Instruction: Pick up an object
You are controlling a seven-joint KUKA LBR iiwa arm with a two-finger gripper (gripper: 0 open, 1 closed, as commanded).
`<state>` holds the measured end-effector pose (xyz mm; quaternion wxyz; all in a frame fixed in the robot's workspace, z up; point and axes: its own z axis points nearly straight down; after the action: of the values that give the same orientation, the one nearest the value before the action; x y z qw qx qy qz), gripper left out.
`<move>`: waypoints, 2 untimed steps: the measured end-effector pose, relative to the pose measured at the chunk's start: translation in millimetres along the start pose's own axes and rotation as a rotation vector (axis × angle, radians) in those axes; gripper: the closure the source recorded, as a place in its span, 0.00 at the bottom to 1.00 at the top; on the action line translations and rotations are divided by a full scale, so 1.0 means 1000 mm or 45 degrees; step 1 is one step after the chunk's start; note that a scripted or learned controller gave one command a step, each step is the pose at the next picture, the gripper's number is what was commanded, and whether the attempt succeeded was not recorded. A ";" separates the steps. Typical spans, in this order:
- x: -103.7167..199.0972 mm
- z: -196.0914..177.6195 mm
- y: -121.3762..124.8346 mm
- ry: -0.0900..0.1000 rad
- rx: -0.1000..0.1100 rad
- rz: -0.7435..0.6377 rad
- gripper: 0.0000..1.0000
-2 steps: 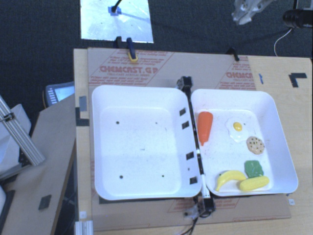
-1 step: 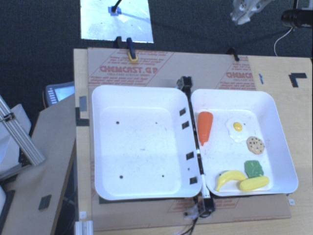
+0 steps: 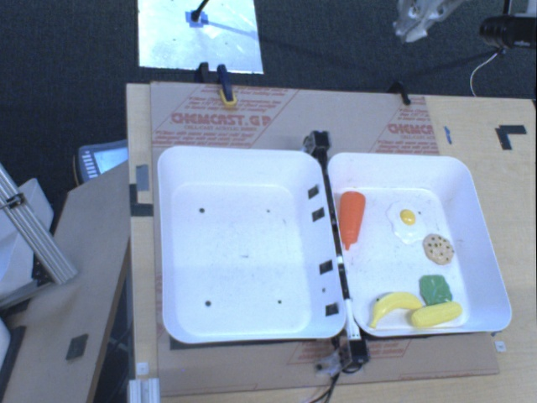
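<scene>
dark carpet surrounds the bench point(image 3: 210, 107), which bears two white bins side by side. the left bin point(image 3: 172, 183) holds nothing to pick; the right bin point(image 3: 470, 183) holds six toy foods.

gripper point(image 3: 413, 13): at the top of the view, well above the right bin; jaw state cannot be told.

likely target: carrot point(image 3: 351, 217), near the divider wall, long axis almost straight up-down in the view, narrow end toward the camera.

risks:
- a wall-side finger may strike the divider.
- the tapered body may slip from a pinch.
- banana point(image 3: 393, 306), corn cob point(image 3: 436, 313) and green piece point(image 3: 435, 288) lie crowded; a grasp there may catch a neighbour.
- egg point(image 3: 408, 222) and cookie point(image 3: 437, 248) lie flat, offering little hold.
</scene>
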<state>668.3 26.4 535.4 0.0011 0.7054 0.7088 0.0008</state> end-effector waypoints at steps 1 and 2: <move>0.021 0.000 -0.019 0.001 0.002 -0.001 1.00; 0.027 0.000 -0.019 0.000 0.001 0.000 1.00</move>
<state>649.1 53.8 535.2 0.0008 0.7054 0.7088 0.0007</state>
